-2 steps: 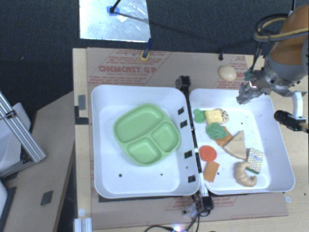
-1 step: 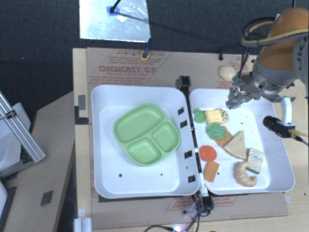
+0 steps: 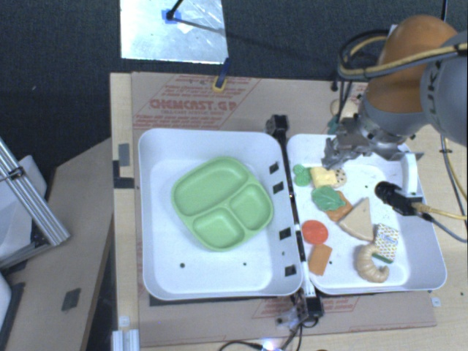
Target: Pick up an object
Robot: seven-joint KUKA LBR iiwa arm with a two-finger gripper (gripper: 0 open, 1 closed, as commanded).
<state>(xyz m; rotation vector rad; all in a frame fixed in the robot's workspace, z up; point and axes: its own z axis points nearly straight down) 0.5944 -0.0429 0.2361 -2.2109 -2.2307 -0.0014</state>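
Note:
The right bin (image 3: 428, 265) holds several toy foods. A yellow cheese wedge (image 3: 325, 177) lies near the bin's back left, with a small green piece (image 3: 300, 172) beside it. My gripper (image 3: 335, 156) hangs just above and behind the cheese wedge, close to it; nothing shows between it and the wedge. In front of these lie a green leaf (image 3: 327, 197), an orange cracker (image 3: 338, 213), a bread slice (image 3: 357, 223), a red disc (image 3: 315, 232), an orange block (image 3: 319, 259), a croissant (image 3: 371, 263) and a patterned packet (image 3: 386, 241).
The left bin (image 3: 157, 269) bears a green divided plate (image 3: 221, 203). A black-clipped divider (image 3: 289, 210) runs between the two bins. The arm (image 3: 409, 72) comes in over the right bin's back edge. A shiny sheet (image 3: 174, 20) lies behind the bench.

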